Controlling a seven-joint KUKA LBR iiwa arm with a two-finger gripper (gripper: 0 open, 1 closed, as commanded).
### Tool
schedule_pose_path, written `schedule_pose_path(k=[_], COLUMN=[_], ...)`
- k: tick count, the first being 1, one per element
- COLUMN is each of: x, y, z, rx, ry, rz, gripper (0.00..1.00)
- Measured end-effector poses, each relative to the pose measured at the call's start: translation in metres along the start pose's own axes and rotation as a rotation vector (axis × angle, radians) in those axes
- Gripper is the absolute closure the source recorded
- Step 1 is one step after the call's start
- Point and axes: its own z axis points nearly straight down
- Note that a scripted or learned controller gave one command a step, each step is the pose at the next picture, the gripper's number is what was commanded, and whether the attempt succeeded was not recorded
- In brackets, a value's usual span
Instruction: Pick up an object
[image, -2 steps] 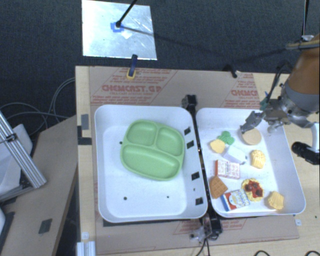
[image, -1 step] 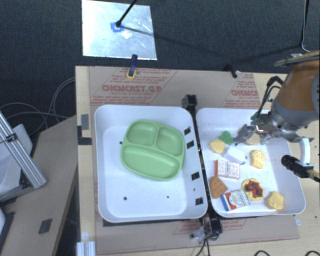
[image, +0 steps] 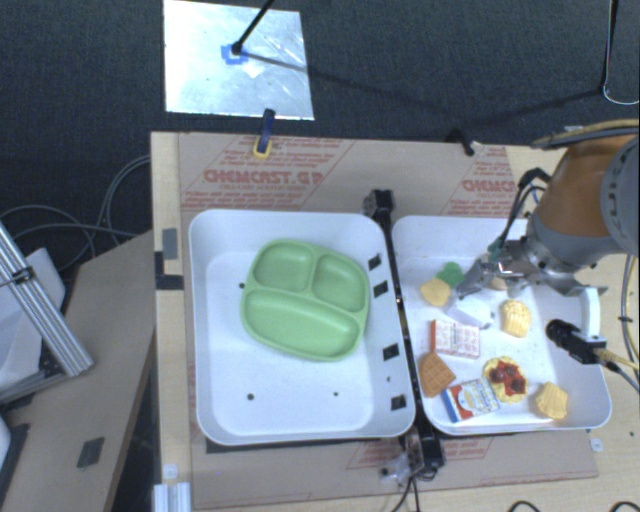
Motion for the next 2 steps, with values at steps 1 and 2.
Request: schedule_pose_path(k=[1,2], x=[0.001,0.000], y=[0.000,0.002], z=[0.052,0.038], rx=[-0.002,-0.007], ry=[0.001,-0.001], rz=[0.001,0.000], gripper=[0.00,1.00])
